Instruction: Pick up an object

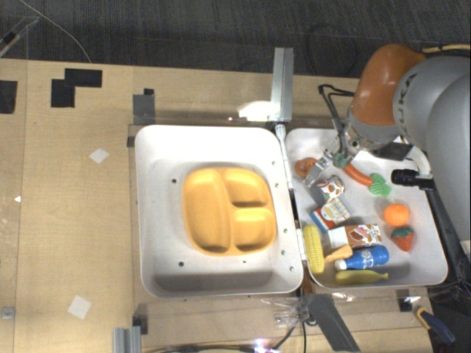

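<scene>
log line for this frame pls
arm: over right bin | gripper: low at bin's far-left, beside carrot | grasp: none visible | left bin: yellow tray

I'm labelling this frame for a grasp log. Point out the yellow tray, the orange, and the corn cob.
yellow tray (228,210), camera view, on the ridge between its compartments
orange (397,214), camera view, centre of the fruit
corn cob (314,247), camera view, middle of the cob

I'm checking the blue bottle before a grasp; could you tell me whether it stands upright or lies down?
Lying down: the blue bottle shows its full length sideways in the right bin, beside the banana.
</scene>
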Robot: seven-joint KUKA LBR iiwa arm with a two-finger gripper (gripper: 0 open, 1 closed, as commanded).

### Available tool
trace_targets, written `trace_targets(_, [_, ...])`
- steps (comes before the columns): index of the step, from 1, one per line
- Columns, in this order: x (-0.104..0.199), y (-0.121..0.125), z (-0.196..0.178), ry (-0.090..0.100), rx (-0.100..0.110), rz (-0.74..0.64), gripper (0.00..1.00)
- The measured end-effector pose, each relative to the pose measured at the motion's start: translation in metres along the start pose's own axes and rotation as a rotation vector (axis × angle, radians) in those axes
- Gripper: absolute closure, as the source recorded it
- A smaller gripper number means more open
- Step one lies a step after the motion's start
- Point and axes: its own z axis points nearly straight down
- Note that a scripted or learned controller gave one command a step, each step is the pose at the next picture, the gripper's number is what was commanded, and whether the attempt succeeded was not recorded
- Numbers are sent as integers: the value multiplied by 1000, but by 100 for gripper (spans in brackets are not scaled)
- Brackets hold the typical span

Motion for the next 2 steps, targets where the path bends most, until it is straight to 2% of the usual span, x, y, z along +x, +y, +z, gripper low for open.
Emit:
trace_targets(1, [0, 6, -13, -8, -11, -11, 100])
trace_targets(2, [2, 6, -12, -3, -8, -12, 0])
